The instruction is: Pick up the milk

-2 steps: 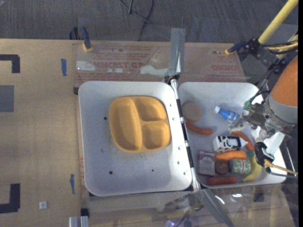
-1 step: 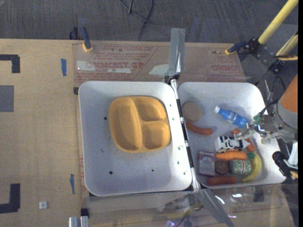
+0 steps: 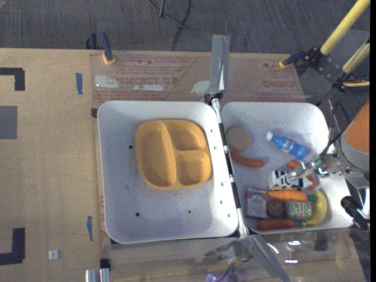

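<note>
White-and-black milk [image 3: 287, 180] is lying in the right bin [image 3: 276, 113], its long axis running left to right, touching the left side of the pincer [image 3: 310, 170], whose grip I cannot tell.

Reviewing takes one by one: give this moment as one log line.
tool: at right bin, by milk | grasp: unconfirmed | left bin: yellow tray

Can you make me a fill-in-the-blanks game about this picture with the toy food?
1. The yellow plate sits in the ____ bin.
2. The blue bottle lies in the ____ bin.
3. The carrot is colored ____.
4. The plate has ____ compartments.

Missing words: left, right, orange, three
</note>
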`<state>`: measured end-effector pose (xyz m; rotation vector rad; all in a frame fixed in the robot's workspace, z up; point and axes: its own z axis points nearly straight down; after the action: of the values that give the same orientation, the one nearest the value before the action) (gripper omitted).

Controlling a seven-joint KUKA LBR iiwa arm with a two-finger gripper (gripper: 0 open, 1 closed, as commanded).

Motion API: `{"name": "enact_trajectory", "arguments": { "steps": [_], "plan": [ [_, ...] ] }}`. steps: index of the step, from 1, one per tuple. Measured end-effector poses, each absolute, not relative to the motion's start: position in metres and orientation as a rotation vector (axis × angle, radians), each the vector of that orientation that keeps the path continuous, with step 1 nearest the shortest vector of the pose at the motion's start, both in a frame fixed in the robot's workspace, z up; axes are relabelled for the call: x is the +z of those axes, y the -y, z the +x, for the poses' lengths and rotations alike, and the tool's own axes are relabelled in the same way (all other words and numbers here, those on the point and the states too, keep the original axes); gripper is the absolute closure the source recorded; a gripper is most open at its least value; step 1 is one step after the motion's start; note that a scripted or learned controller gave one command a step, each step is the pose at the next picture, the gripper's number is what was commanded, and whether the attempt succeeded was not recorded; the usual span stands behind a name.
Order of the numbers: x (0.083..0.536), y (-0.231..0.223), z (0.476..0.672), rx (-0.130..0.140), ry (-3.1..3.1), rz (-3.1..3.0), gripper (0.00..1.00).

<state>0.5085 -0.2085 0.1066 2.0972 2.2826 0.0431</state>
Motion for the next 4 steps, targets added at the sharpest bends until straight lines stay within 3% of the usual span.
{"name": "enact_trajectory", "arguments": {
  "steps": [1, 2, 3, 4],
  "plan": [
    [0.106, 0.158, 0.527, 0.033, -2.018, 2.344, 0.0],
    [0.107, 0.106, 0.557, 0.039, -2.12, 2.252, 0.0],
    [0.101, 0.094, 0.598, 0.012, -2.143, 2.28, 0.0],
    [0.092, 0.11, 0.558, 0.015, -2.136, 2.291, 0.0]
  ]
}}
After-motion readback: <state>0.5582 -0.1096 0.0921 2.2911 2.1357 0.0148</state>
